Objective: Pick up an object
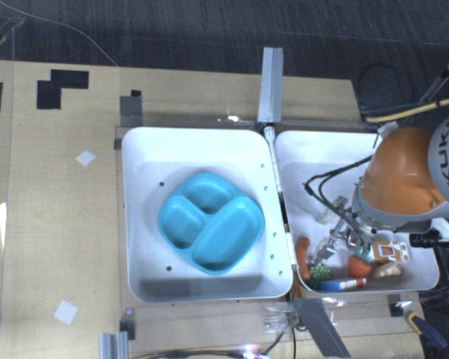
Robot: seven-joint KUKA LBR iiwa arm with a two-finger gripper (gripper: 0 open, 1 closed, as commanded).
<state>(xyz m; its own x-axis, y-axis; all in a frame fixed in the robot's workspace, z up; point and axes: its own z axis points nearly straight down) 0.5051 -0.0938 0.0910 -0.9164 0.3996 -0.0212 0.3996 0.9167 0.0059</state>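
Light wood counter (pixel 52 215) w/ black square marks (pixel 60 87) top left; dark grey carpet floor (pixel 209 13) behind, thin cable (pixel 97 47) across it.

Robot lab: bench (pixel 52 200), white bins (pixel 138 200)

The grey KUKA arm (pixel 433 163) with its orange wrist band (pixel 400 174) reaches in from the right, its metal two-finger gripper (pixel 330 247) pointing downward and leftward

left bin (pixel 142 200): divided plate (pixel 211 221) | right bin (pixel 299 163): small items (pixel 344 271) (near edge)
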